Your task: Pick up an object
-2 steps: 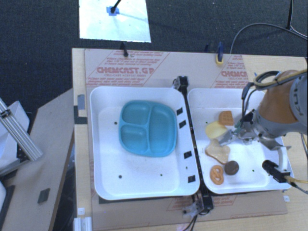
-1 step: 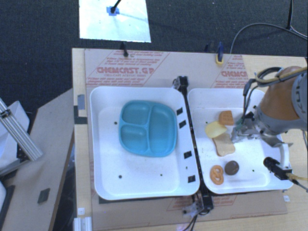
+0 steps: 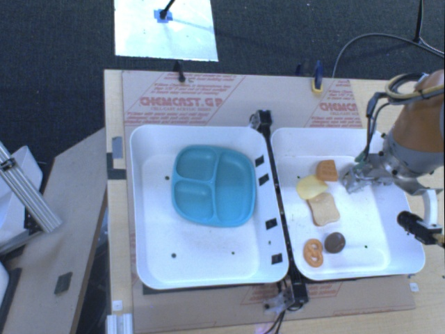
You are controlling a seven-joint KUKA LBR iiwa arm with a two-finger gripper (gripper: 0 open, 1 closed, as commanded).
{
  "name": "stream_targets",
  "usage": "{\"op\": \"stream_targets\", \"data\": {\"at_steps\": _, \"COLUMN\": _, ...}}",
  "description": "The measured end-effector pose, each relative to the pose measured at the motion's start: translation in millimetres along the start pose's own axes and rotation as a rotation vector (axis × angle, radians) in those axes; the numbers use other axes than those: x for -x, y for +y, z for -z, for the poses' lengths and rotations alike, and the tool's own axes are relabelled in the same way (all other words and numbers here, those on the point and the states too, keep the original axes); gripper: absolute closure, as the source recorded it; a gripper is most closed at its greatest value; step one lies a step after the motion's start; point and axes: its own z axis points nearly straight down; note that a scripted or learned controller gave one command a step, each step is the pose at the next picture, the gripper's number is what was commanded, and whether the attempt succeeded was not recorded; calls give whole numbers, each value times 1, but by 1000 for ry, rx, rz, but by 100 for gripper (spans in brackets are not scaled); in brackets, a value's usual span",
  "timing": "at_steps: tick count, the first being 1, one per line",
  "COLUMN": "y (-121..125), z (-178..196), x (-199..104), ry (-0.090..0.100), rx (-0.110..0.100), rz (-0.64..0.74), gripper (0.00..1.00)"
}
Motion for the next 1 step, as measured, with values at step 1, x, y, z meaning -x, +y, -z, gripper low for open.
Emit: {"op": "stream_targets", "data": {"at_steps": 1, "y": 4, "z": 64, "x": -3, "ry": 0, "rx": 1, "rz": 1, "gripper": 100}}
